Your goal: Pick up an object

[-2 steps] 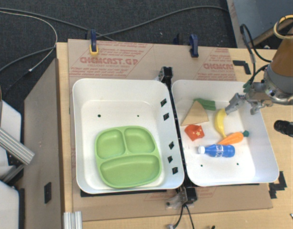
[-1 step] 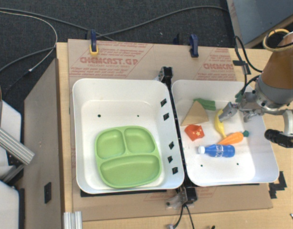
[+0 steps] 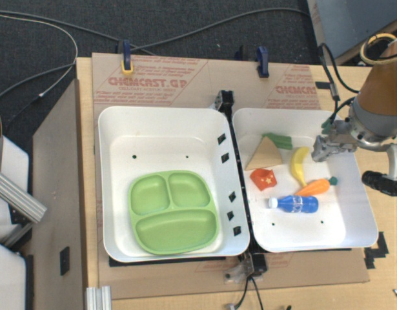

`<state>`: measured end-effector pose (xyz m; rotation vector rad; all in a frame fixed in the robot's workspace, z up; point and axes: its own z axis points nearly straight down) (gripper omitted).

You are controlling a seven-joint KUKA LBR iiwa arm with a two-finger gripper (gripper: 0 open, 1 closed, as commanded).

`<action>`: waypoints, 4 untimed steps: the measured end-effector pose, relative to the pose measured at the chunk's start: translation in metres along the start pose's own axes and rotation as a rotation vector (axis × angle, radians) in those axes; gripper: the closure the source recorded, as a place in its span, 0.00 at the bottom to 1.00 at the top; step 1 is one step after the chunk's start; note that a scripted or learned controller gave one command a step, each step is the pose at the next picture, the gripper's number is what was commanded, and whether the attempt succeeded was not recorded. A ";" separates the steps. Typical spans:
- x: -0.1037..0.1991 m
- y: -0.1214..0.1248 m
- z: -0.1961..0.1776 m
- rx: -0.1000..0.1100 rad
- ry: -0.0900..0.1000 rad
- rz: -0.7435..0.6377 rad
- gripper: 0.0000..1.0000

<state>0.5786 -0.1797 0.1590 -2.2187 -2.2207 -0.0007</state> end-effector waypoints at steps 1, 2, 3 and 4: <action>0.008 0.001 -0.046 -0.005 -0.003 -0.001 1.00; 0.005 0.002 -0.089 -0.006 -0.003 -0.001 1.00; 0.005 0.004 -0.139 -0.008 -0.004 -0.002 1.00; 0.066 0.002 -0.129 0.002 0.001 -0.005 1.00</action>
